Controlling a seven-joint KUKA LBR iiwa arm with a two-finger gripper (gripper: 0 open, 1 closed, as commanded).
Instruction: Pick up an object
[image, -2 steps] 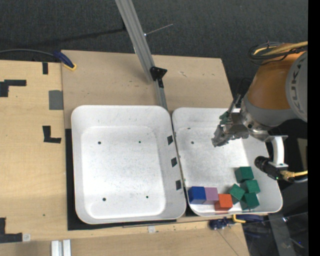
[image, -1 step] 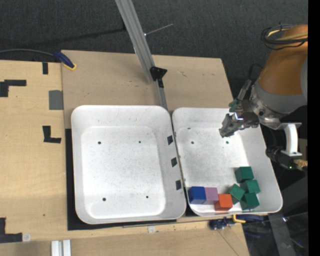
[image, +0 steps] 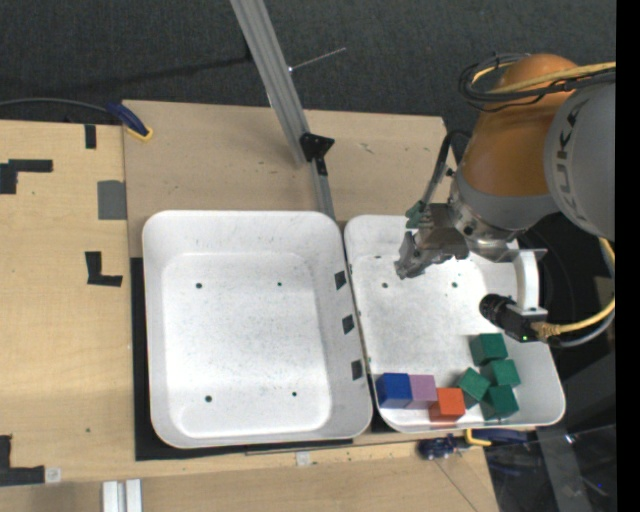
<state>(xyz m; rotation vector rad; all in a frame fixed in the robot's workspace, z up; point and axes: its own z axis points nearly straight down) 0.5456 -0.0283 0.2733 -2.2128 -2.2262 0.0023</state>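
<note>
My gripper is hanging over the far end of the right bin, near its left wall; I cannot tell its state from up here. The blocks are all lying well apart from it, along the bin's near end: a blue block touching a purple block, an orange block beside that, and green blocks clustering at the near right corner. The left bin is sitting alongside.
</note>
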